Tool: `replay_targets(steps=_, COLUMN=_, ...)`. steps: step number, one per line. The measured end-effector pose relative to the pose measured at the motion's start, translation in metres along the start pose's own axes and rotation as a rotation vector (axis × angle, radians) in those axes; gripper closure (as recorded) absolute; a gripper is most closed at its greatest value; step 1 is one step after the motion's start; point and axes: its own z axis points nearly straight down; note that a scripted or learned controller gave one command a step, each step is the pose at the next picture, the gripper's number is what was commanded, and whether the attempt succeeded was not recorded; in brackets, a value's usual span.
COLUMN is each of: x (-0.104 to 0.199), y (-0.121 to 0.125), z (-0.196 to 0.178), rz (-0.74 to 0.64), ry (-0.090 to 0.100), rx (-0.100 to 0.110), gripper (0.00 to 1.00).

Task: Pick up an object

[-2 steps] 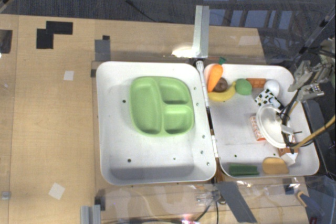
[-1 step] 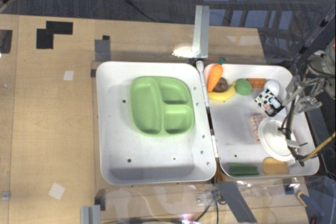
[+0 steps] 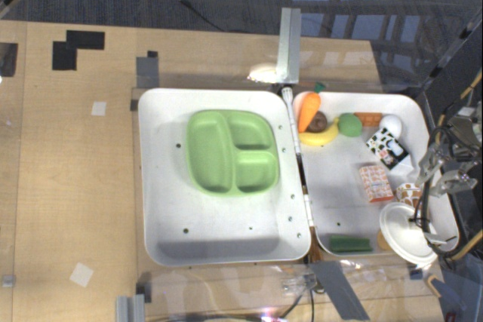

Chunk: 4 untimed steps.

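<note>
A wooden worktop (image 3: 68,185) is seen from above, carrying two shallow white bins side by side. In the left bin (image 3: 162,230), at the centre of the frame, one green divided plate (image 3: 232,151) lies alone. The right bin (image 3: 336,192) holds the loose objects: along its upper edge, one carrot (image 3: 309,110), one small dark brown item (image 3: 320,121), one banana (image 3: 320,136), one green ball (image 3: 349,124) and one orange block (image 3: 368,118); further right, one black-and-white patterned item (image 3: 386,146); below it, one pink patterned packet (image 3: 375,183); at the lower edge, one flat green block (image 3: 350,243) and one white bowl (image 3: 404,230). The count of the small pieces near the bowl is uncertain.

At the right edge of the frame the gripper (image 3: 445,176) is seen among cables, above the bin's right rim. Whether the jaws are open or closed cannot be told, and nothing can be seen held.

The step is judged to be the approach: no object has been chosen yet. Next, the gripper would need to be brought over one object and lowered.
</note>
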Motion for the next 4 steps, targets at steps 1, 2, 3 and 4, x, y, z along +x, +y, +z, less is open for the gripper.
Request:
replay_targets(steps=1, x=-0.077, y=-0.064, z=-0.029, rz=-0.110, ry=-0.002, rx=0.001, gripper=1.00)
replay_targets(steps=2, x=-0.001, y=-0.005, z=-0.039, rz=-0.140, ry=0.001, rx=0.000, gripper=1.00)
replay_targets(steps=3, x=-0.004, y=-0.005, z=-0.050, rz=-0.139, ry=-0.005, rx=0.005, gripper=1.00)
replay_targets(steps=4, x=0.000, y=-0.003, z=0.029, rz=-0.508, ry=0.002, rx=-0.004, gripper=1.00)
